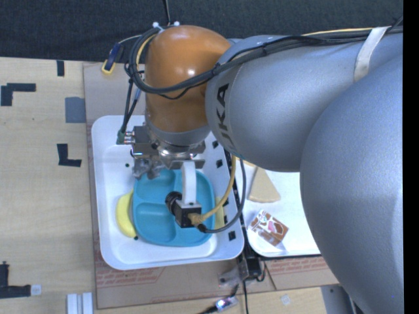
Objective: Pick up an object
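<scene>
Blue tray (154,222) right under claw (148,169), perhaps touching; claw's grip state unclear.

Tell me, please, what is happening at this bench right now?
The grey KUKA arm hangs over the left bin, its end effector low at the edge of a blue divided tray. A yellow object lies beside that tray. A small brown-and-white packet lies in the right bin. Nothing is visibly held yet.
</scene>
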`<state>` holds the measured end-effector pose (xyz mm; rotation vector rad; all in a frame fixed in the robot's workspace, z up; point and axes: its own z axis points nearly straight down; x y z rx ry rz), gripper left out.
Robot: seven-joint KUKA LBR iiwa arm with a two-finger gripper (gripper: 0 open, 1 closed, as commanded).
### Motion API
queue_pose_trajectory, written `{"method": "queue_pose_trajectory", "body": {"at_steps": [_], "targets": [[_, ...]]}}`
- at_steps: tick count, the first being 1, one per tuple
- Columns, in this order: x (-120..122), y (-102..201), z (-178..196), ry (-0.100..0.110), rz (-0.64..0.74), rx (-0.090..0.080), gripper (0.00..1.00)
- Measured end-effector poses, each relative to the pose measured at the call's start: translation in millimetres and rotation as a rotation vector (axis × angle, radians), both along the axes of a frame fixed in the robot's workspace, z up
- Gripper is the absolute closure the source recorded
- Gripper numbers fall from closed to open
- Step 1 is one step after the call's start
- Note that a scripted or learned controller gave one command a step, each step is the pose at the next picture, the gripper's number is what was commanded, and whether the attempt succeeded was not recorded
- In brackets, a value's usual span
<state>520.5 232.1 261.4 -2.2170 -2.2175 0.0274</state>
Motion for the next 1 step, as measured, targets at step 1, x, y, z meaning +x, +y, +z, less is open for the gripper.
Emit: {"method": "queue_pose_trajectory", "body": {"at_steps": [1], "targets": [[-37.8,2.3,139.7,-0.026,0.005,0.015,1.0]]}}
